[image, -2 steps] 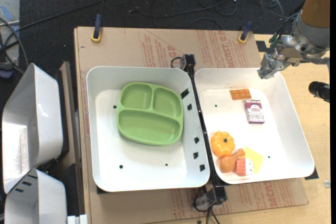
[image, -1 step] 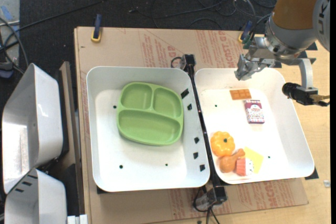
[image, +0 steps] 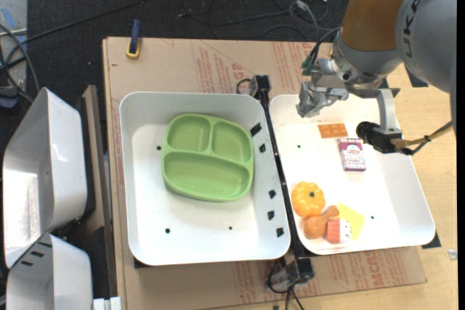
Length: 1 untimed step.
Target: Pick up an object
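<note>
My gripper (image: 314, 104) hangs over the far left corner of the right bin (image: 407, 185), with nothing visible between its fingers. Just right of it and a little nearer lies a small orange cracker (image: 333, 131). A pink and white box (image: 352, 155) lies further toward the bin's middle. At the bin's near left sit an orange pumpkin toy (image: 307, 198), a smaller orange piece (image: 315, 226), a red and white piece (image: 335, 230) and a yellow wedge (image: 352, 219), clustered together.
The left bin (image: 145, 229) holds a green divided plate (image: 208, 157). A black clip divider (image: 272, 156) runs between the bins. A black sensor (image: 378, 136) on the arm's bracket hangs over the right bin's far side. White tubs (image: 36, 170) stand at the far left.
</note>
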Tool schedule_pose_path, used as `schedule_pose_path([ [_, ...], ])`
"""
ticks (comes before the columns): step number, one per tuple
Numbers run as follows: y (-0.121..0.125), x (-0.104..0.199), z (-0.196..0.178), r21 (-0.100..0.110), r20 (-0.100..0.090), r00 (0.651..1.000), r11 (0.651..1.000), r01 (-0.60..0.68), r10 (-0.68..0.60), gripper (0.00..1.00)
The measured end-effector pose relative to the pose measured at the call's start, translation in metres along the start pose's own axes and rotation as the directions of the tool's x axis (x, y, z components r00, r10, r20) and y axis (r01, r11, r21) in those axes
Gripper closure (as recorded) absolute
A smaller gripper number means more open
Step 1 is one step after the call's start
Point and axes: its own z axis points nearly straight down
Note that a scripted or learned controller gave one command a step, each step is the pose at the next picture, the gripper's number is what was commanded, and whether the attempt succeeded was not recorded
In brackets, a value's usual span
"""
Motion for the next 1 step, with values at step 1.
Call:
schedule_pose_path([
  [1,-0.0092,0.049,0.0031,0.0,0.0,1.0,1.0,0.0,0.0,1.0],
])
